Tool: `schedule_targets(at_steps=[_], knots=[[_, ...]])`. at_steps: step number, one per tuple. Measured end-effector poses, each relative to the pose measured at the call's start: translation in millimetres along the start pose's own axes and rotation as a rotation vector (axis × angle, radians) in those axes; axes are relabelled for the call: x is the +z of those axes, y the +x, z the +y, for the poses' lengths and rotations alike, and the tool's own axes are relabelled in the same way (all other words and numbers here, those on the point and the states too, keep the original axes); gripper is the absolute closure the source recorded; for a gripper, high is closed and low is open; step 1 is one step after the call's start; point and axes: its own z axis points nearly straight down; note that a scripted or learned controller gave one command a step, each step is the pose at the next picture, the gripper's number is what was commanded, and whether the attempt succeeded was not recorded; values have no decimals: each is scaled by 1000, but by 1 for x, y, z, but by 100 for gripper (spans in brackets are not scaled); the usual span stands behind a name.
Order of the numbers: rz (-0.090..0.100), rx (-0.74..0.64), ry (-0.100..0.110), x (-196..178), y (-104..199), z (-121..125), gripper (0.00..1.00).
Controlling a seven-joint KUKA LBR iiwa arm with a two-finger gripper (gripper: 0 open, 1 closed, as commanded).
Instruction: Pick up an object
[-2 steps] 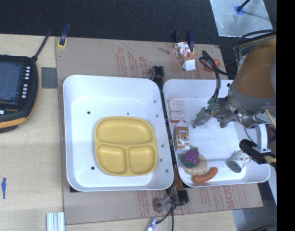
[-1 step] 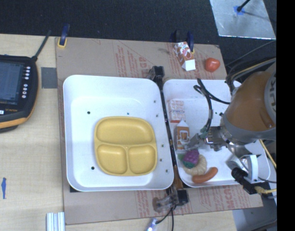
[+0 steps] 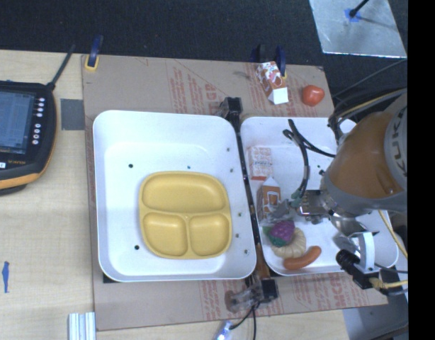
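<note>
Well left of the jaws: yellow divided plate (image 3: 184,213) in the left bin (image 3: 111,190). Just beside the gripper (image 3: 297,208), right bin (image 3: 274,129): purple grapes (image 3: 281,230), bread roll (image 3: 294,244), sausage (image 3: 302,259). Jaw state: cannot tell.

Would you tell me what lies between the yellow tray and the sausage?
In the camera view, white bin floor and the two bins' adjoining rims separate the yellow tray from the sausage.

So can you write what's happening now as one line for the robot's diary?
arm: over right bin | toys in right bin: sausage, purple grapes | yellow tray: in left bin | pick: not seen
</note>
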Motion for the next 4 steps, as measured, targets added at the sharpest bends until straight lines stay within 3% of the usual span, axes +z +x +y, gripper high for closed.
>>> schedule_targets(at_steps=[3, 4], knots=[[-3, 1, -4, 4, -2, -1, 0], [-4, 4, 12, 22, -60, 110, 0]])
